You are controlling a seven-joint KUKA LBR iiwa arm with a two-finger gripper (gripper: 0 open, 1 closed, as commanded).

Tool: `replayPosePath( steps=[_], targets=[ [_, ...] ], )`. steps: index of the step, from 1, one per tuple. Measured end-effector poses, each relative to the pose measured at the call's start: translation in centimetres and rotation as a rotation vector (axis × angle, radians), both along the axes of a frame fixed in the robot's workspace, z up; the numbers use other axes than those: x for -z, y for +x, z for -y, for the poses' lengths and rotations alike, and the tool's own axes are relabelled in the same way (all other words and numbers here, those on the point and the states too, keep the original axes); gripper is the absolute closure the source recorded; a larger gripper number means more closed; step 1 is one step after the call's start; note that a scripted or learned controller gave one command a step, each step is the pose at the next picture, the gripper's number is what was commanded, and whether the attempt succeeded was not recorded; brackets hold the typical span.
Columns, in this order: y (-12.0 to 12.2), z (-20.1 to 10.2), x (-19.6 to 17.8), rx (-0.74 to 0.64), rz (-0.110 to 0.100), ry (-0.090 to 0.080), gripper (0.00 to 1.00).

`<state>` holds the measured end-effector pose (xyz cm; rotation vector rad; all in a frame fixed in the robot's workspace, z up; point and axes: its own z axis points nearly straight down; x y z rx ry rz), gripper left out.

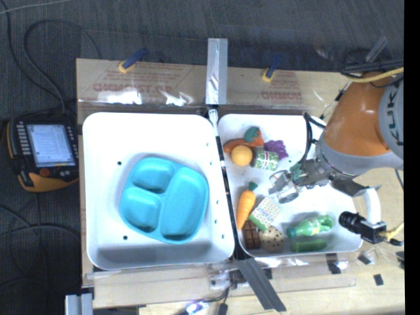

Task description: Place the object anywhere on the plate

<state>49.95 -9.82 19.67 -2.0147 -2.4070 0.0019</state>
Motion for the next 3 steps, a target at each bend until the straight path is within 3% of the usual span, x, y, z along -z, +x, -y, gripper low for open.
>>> replayPosePath(
  steps=[1, 2, 3],
  targets=[
    [-1.3, 1.1, -10.6, -0.241, 0.003, -0.001, 1.00],
    [1.5, -6.7, -14.7, -0.167, 0.003, -0.001, 1.00],
    [4.2, -12.4, -8.8, -0.392, 0.001, 0.000, 1.00]
  ],
)
